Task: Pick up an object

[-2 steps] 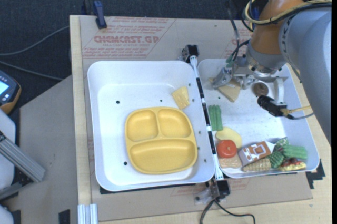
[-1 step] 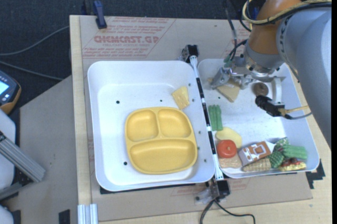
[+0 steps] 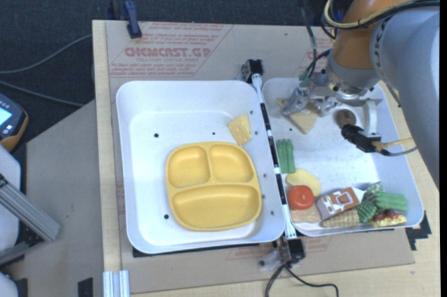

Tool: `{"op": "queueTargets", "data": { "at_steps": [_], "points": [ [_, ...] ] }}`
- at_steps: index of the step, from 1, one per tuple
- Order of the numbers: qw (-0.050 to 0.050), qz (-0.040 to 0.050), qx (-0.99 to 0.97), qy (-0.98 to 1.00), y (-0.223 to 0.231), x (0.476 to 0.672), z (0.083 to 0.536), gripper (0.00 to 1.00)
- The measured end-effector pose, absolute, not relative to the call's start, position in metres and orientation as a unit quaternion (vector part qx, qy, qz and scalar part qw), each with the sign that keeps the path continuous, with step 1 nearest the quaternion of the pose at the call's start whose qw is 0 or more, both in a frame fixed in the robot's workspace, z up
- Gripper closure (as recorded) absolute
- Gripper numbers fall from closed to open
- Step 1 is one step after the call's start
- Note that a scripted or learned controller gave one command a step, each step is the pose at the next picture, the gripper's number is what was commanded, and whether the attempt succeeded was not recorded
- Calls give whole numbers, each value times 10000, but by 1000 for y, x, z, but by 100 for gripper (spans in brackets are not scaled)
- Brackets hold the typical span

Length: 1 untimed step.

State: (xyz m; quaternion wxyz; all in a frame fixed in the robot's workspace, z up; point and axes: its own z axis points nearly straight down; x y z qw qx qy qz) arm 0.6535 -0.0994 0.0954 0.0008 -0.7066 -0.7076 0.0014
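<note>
My gripper (image 3: 307,107) is low over the far left corner of the right bin (image 3: 398,149). A tan wedge-shaped piece (image 3: 304,123) lies right under it, partly covered by it. Whether the gripper touches or holds the piece I cannot tell. Down the bin's left side lie a green stick (image 3: 285,154), a yellow lump (image 3: 304,181) and a red tomato (image 3: 302,198). A brown and white box (image 3: 339,203) and green leafy toys (image 3: 382,203) crowd the near edge.
The left bin (image 3: 140,121) holds a yellow divided plate (image 3: 211,185) and a pale yellow wedge (image 3: 240,128) near the divider. A black clip (image 3: 252,68) sits where the bins meet at the far side. The grey arm (image 3: 412,44) spans the right side.
</note>
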Motion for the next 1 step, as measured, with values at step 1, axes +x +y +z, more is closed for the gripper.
{"op": "queueTargets", "data": {
  "at_steps": [1],
  "points": [
    [-4, -24, -7052, -7090, -44, 601, 191, 100]
  ]
}}
